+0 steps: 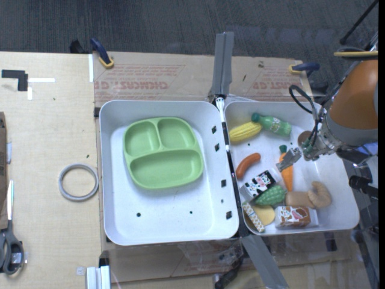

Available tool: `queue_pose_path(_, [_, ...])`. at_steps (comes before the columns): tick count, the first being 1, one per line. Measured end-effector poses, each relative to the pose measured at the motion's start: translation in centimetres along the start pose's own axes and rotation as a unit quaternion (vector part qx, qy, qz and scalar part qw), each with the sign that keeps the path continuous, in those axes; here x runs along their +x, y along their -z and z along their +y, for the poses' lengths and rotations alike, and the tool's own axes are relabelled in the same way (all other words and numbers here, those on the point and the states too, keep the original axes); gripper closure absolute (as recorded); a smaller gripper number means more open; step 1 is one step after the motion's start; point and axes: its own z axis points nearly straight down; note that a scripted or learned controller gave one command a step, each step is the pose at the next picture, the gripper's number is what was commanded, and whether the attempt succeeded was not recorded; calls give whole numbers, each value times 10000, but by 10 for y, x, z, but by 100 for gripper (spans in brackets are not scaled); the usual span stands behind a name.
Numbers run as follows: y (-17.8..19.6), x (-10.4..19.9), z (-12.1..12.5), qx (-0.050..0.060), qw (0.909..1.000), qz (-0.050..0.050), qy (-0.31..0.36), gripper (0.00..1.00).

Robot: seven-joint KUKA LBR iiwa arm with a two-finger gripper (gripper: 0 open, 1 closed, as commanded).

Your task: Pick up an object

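several risks crowd this reach, because my gripper (293, 156) hangs low in the right bin (343, 221) over a tight clutter. i take the carrot (287, 174) as my landmark: the gripper tip sits just above its upper end, close enough that i cannot tell whether it touches. how far apart my jaws stand i cannot tell from this slant, and nothing is visibly held. if i close here, i judge i may pinch only the narrow tip of the carrot and have it slip out, or nudge it sideways into the cow-print carton (259, 183) just to its left. left of the carrot and higher lies the sausage (247, 164); above that, the corn cob (245, 131) and the green bottle (272, 124) near the bin's far wall. below the carrot on its left sits the green bumpy piece (269, 196), with a pale wafer-like piece (254, 217) near the front corner. the croissant (317, 195) lies right of the carrot and lower, and the small box (295, 216) below it. any of these could be dragged along by a lift. well to the carrot's left, the left bin (114, 221) holds a green divided plate (163, 152), whose compartments carry nothing.
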Motion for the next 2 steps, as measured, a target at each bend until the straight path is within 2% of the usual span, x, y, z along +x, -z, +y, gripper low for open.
queue_pose_path(1, [-40, 29, 45, 3, 10000, -3, -56, 0])
queue_pose_path(2, [-30, 29, 45, -2, 10000, -6, -64, 100])
